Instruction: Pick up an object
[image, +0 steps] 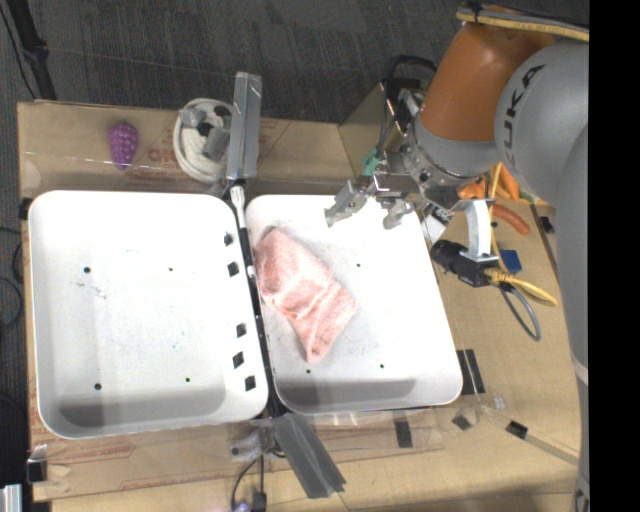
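Crumpled pink cloth (303, 290) lying in left part of right white bin (420, 330), against divider. Two-finger metal gripper (368, 210) hovering further right at far edge, fingers apart, holding nothing. Risk: fingers pinching only loose fold, cloth slipping out.

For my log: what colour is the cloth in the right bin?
Pale pink cloth, in the camera view.

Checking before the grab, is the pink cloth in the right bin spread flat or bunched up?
Bunched up. The pink cloth lies in a rumpled heap with folds across it, against the right bin's left wall.
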